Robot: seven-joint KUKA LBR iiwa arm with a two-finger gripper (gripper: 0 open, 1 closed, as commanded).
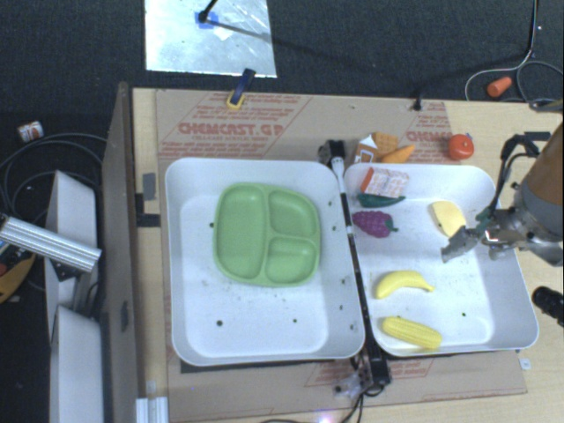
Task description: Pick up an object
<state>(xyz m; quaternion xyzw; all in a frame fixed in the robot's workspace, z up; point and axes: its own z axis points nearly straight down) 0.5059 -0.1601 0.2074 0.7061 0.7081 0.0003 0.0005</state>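
Observation:
My gripper hangs over the right part of the right bin, reaching in from the right. It is open, with nothing between its fingers. A pale yellow wedge lies just up and left of it. A banana lies lower left of it, and a corn cob sits near the bin's front wall. Purple grapes, a dark green pepper and a red-and-white box lie along the bin's left and back side.
The left bin holds a green divided plate. Behind the right bin, on the cardboard, lie a carrot and a red tomato. Cables run at the back right.

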